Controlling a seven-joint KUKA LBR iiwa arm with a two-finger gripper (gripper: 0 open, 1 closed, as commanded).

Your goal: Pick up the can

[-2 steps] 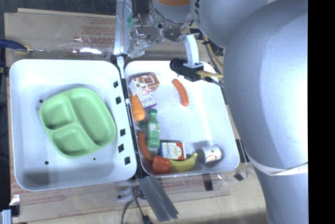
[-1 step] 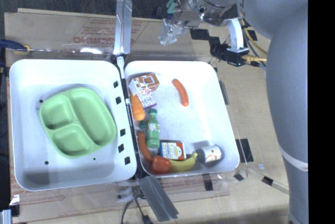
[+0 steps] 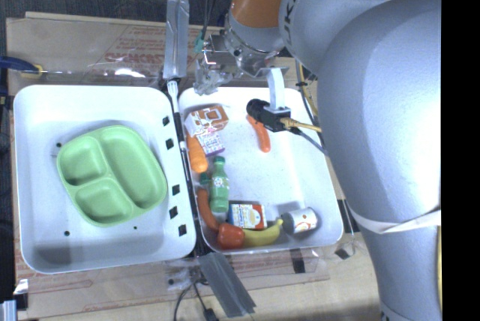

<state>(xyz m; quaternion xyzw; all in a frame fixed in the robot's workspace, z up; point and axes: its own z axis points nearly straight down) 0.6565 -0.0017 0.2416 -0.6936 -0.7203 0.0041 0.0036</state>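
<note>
Two white bins sit side by side on the bench, and I take the can (image 3: 301, 220) as my landmark: it lies on its side in the near right corner of the right bin (image 3: 319, 162). Just left of the can are a banana (image 3: 262, 235) and a small carton (image 3: 247, 215), and further left a green bottle (image 3: 218, 185). My gripper (image 3: 208, 77) hangs at the far edge of this bin, well apart from the can, and I hold nothing. If my fingers are spread or pressed together, I cannot tell. I judge the step is the approach, not yet begun. Next I must travel toward the can, come down over it, and avoid the banana that almost touches it.
</note>
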